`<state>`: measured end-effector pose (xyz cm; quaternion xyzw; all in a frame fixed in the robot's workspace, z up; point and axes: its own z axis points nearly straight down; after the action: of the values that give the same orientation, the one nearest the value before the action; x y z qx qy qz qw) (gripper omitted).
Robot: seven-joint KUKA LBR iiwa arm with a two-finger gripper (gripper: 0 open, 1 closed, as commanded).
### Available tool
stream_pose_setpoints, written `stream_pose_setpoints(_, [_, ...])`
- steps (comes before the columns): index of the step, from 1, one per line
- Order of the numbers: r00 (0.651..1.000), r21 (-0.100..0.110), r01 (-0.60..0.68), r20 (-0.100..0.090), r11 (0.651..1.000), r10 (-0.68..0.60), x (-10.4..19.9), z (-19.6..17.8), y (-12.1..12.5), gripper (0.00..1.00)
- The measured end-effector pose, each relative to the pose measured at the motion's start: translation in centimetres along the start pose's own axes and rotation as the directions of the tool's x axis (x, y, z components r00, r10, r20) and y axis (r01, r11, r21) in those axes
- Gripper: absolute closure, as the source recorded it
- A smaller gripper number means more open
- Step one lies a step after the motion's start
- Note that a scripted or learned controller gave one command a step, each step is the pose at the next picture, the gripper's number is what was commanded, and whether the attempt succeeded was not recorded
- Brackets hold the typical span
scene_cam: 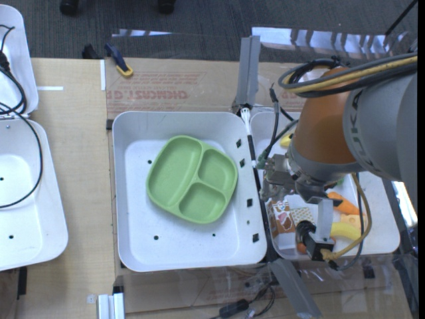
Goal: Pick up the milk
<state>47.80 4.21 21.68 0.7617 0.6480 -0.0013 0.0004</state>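
Milk here seems to be the small carton (286,218) with brown and red print that lies in the right bin (382,234), near that bin's left wall and its front edge, though part of it is covered and I cannot read its label. Biggest in the view is the grey arm (388,121), which comes in from the right with an orange band above the wrist and a bundle of black and yellow cables (345,68) looping over it; it hangs over most of the right bin. Next is the left bin (129,198), white and shallow, touching the right bin along one side. In its middle lies a green plate (192,178) with three compartments, turned at a slant. Under the wrist, the gripper (277,186) is low over the left side of the right bin, just above the carton; whether it is spread or pressed together I cannot tell, and I do not see the carton held in it. Just right of the carton are an orange thing (346,206) and a yellow thing (348,230), close together. On the brown bench (169,85) behind the left bin lies a small blue and yellow clamp (118,60).
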Motion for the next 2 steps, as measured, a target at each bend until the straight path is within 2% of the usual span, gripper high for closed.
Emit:
stream_pose_setpoints(1, [1.0,0.002,0.002,0.003,1.0,-0.002,-0.1,-0.8,0.1,1.0])
stream_pose_setpoints(2, [1.0,0.004,-0.01,0.0,1.0,0.01,-3.8,2.7,0.5,1.0])
